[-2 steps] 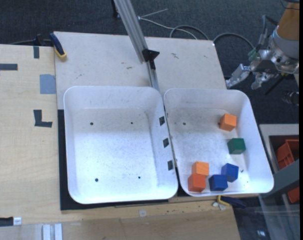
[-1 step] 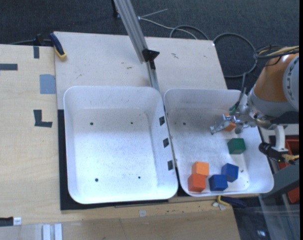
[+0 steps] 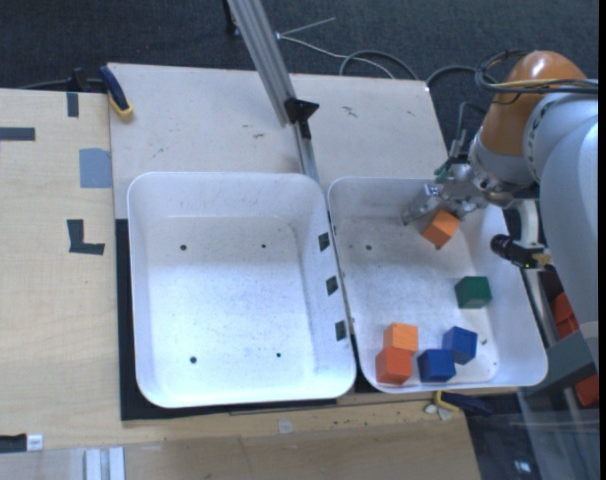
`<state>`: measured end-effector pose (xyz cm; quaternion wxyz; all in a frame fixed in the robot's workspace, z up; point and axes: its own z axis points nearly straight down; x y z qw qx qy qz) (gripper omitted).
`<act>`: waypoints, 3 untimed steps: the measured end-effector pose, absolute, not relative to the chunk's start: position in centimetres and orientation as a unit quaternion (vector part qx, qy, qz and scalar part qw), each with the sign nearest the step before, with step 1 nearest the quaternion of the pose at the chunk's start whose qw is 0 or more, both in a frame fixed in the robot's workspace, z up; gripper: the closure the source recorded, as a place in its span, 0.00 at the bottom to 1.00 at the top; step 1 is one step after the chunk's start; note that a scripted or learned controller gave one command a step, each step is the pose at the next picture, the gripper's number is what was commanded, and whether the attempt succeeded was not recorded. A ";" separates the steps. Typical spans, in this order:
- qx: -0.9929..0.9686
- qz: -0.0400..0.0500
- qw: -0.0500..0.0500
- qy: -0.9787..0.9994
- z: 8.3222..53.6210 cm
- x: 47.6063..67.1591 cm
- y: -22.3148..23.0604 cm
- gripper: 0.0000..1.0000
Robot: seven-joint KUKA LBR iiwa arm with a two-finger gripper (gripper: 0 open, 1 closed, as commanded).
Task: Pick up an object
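My gripper [image 3: 440, 211] hangs over the upper right part of the right bin [image 3: 363, 268], reaching in from the right. A small orange block [image 3: 441, 230] sits tilted between its fingertips, and the fingers are shut on it. Lower in the same bin lie a green block [image 3: 473, 291], an orange block [image 3: 401, 337], a red-orange block [image 3: 393, 365] and two blue blocks [image 3: 460, 343] [image 3: 436, 365].
The left bin [image 3: 143, 268] stands beside the right one, their rims touching. A slanted metal rail [image 3: 268, 53] comes down to the gap between the bins at the back. A blue and yellow clamp [image 3: 116, 91] lies at the bench's far left corner.
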<state>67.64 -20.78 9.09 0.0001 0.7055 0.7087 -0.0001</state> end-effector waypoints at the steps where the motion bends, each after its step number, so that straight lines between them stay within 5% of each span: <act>1: 0.706 -0.001 0.000 0.708 9.2 67.4 -20.9 0.00; 2: 0.707 -0.001 0.000 0.708 9.2 65.4 -20.9 0.00; 3: 0.706 -0.001 0.000 0.708 10.2 65.4 -20.8 1.00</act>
